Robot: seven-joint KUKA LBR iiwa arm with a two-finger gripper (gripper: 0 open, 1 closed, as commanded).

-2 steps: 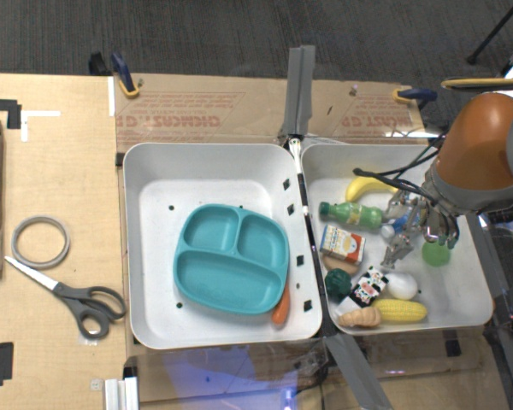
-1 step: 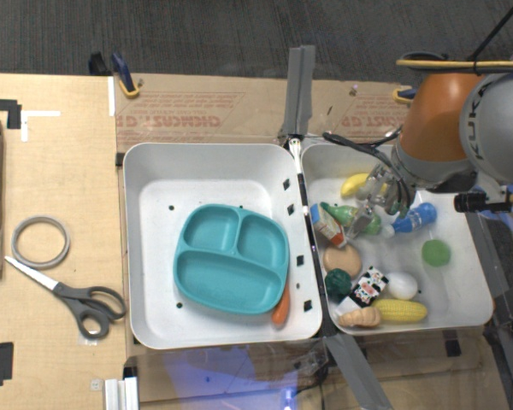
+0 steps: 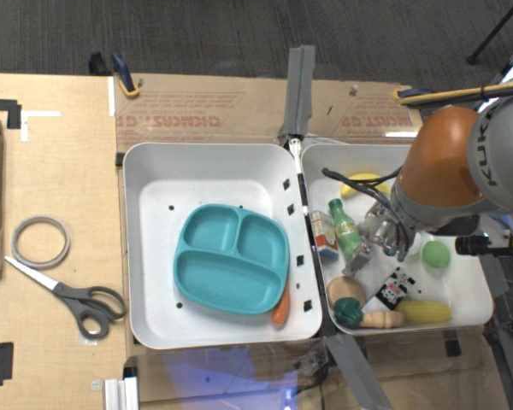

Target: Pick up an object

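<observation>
While in right bin [image 3: 470,310], tool [image 3: 359,261] sits beside green bottle [image 3: 344,227].

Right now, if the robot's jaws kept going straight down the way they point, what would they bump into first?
Probably the bare white floor of the right bin, just beside the green plastic bottle. The gripper points down into a gap there, though depth is hard to judge from above.

overhead slanted view, both bins [image 3: 137,229]

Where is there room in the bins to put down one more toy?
Left bin: bare white floor above and left of the teal plate. Right bin: crowded with the green bottle, green ball, corn and gripper.
</observation>
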